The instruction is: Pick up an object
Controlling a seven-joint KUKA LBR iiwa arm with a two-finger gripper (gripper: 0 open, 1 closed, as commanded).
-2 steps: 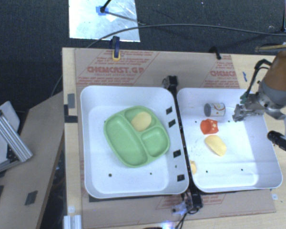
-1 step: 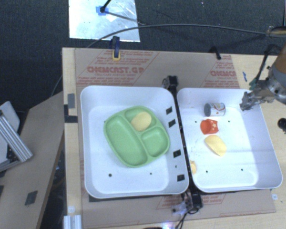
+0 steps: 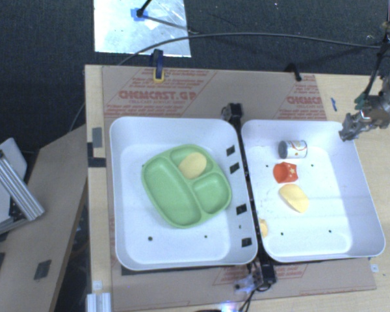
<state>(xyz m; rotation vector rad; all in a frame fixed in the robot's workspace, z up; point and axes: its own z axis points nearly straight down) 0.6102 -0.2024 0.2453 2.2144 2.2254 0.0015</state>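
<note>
While the pincer hangs over the right bin's far right rim, grip state unclear, a can, red piece and yellow piece lie inside, well apart from it.

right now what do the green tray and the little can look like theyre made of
Green tray: likely moulded plastic, matte, uniform colour with soft rounded compartment walls. Little can: seems metal with a printed label, judging by its grey end and white-and-red side; too small to be sure.
</note>
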